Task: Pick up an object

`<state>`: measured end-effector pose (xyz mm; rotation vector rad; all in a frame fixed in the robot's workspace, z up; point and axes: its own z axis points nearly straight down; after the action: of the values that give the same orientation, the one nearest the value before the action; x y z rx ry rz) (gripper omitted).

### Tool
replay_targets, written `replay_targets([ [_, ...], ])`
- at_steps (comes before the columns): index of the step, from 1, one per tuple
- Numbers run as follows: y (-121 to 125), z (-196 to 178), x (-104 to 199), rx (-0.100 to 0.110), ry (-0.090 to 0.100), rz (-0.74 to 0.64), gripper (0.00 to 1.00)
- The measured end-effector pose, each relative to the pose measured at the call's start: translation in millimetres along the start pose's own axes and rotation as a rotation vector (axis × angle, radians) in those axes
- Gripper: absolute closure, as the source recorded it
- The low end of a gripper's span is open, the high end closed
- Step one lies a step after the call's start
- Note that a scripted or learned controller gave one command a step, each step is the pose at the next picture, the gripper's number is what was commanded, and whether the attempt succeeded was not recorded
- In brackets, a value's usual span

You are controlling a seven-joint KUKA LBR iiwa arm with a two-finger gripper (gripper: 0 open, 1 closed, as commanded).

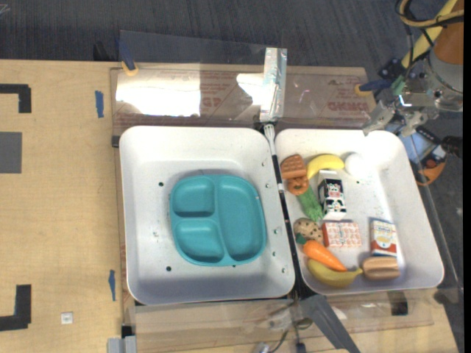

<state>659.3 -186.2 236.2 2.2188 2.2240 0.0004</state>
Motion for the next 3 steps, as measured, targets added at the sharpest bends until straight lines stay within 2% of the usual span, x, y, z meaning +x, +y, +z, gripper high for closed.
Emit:
replay_targets([
  [1, -35, 131, 65, 0.013, 0.005, -0.126, 0.00],
  [2, -81, 149, 85, -0.006, 0.000, 0.070, 0.00],
  [3, -80, 138, 85, -0.010, -0.001, 0.071, 1.00],
])
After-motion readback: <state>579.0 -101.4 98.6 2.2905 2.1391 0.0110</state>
